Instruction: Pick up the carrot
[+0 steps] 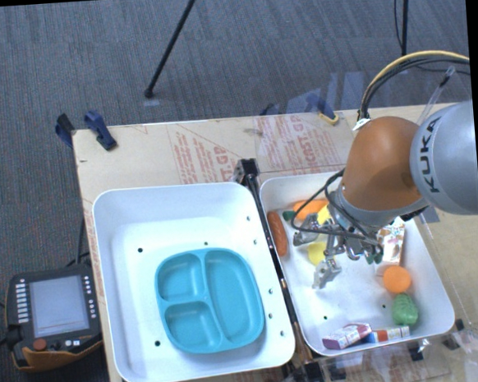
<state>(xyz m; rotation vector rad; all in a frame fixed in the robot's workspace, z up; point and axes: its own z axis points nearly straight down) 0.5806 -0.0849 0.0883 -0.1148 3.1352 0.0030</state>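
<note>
Hovering low over the right bin [441, 294], gripper [331, 265] points down-left, fingers apart with nothing between them. Carrot [310, 208] lies near the bin's top-left, green end left, partly tucked under the arm's wrist, so likely not yet targeted. Sausage [278, 232] hugs the left wall. Orange ball [396, 279] and green item [404, 309] sit right. Blue tray [208, 300] occupies the left bin [115, 237].

A robotics lab; a grey KUKA arm [455, 157] reaches over two white bins [109, 213]. A teach pendant [55, 312] lies on carpet beside tripod legs [170, 43]
</note>
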